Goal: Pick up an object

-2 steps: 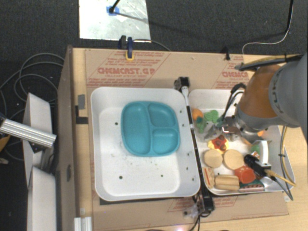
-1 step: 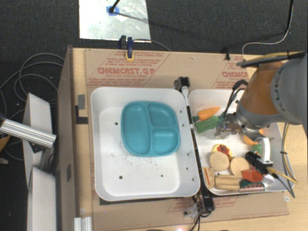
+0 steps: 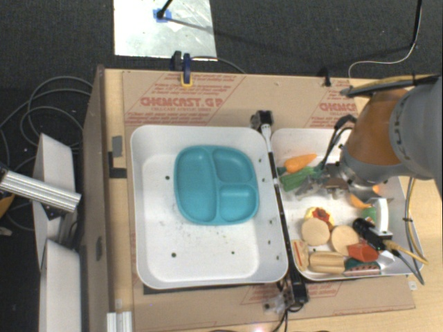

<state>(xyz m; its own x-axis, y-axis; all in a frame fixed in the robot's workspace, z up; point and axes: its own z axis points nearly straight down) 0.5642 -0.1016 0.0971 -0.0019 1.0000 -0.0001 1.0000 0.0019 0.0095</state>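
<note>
Brown board covers the bench under two white bins. Within the right bin, a green object lies on the floor at the left side, long axis running left to right, its right end toward the gripper. Whether the fingers are apart or together, I cannot tell. Nothing looks lifted, so the pick seems still to do. An orange piece lies just beyond it; tan discs lie nearer; a teal tray sits in the left bin.
</note>
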